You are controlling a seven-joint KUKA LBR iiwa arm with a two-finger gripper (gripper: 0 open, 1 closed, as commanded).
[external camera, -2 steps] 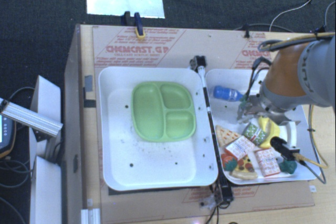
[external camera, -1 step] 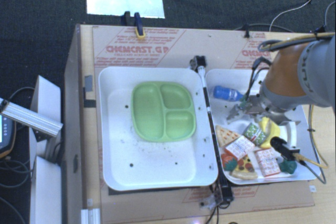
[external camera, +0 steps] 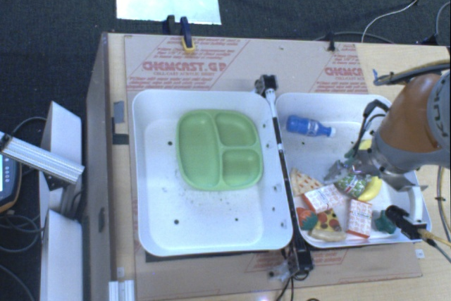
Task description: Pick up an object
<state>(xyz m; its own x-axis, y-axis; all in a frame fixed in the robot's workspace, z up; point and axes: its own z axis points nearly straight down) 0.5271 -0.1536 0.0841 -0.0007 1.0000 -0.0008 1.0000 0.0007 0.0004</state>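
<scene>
1. Desk (external camera: 211,56): board-topped, carrying two shallow white bins side by side so that things can be lifted from one and set in the other.
2. Left bin (external camera: 151,151): holds one green divided plate (external camera: 218,150), lying flat near the middle, three compartments up, nothing in them.
3. Right bin (external camera: 317,106): holds all the loose objects, which makes it the picking side by my reading.
4. Blue bottle (external camera: 308,126): lies on its side in the far part of the right bin, cap pointing right, apart from the rest.
5. Near-corner pile: a pizza-slice toy (external camera: 327,225), a small red-and-white carton (external camera: 359,218), a second carton (external camera: 321,198) and a tan wedge (external camera: 303,182), crowded together and touching, against the bin's near wall.
6. Banana (external camera: 371,188) and a green packet (external camera: 350,185): directly under the wrist, the packet just beside the banana. These are the likeliest targets, judging by where the arm is lowered.
7. Arm (external camera: 416,125): reaches in from the right, orange band above the wrist, tilted down into the right bin.
8. Hand (external camera: 352,171): low among the banana and green packet, apparently touching or nearly touching them. How far it is open cannot be told; the wrist and clutter mask it, and no object is seen lifted.
</scene>
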